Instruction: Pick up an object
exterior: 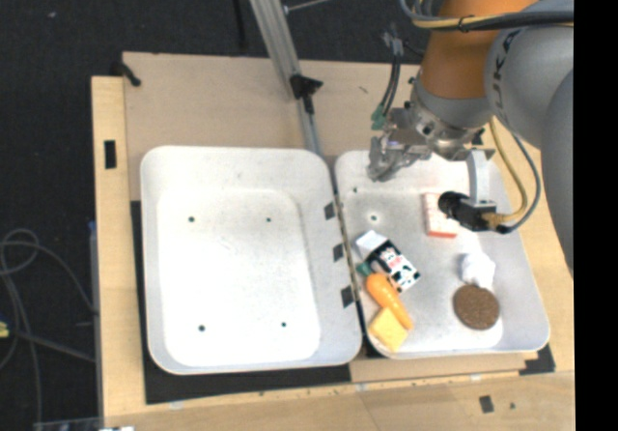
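- Tool [389, 160] hovered over right bin's [512, 323] far-left corner; finger state unclear, can't tell.
- Carrot [385, 293], yellow block [389, 330], brown disc [476, 306] lay near side.

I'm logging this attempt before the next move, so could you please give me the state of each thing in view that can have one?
Gripper: over the right bin's far left corner, nothing seen between its fingers.
Right bin: holds all the objects.
Left bin: no objects seen in it.
Carrot: lying flat, against the yellow block.
Brown disc: lying flat, standing apart.
White and red box: lying beside the arm's black fitting.
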Controlling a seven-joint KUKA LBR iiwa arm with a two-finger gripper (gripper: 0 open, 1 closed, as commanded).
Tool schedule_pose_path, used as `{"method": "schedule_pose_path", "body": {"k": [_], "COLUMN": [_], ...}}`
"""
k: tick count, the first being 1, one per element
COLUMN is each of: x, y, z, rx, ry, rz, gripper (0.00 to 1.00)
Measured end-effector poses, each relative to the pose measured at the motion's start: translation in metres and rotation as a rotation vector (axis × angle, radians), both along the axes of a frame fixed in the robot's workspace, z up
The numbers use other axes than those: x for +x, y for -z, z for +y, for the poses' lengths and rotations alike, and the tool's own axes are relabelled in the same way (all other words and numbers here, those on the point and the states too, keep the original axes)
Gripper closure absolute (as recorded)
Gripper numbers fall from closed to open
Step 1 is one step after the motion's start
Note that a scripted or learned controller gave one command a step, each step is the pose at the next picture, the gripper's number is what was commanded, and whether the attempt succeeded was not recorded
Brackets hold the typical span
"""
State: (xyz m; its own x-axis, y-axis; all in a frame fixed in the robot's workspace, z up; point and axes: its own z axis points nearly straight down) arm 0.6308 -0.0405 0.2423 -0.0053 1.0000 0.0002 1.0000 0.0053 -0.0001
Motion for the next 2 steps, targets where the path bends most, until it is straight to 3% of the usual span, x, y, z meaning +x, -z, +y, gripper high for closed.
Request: {"method": "schedule_pose_path", "body": {"k": [2], "x": [-0.010], "y": [0.002], "z": [0.101], "rx": [0.000], "ry": [-0.001], "rz": [0.002], "gripper": [1.00]}}
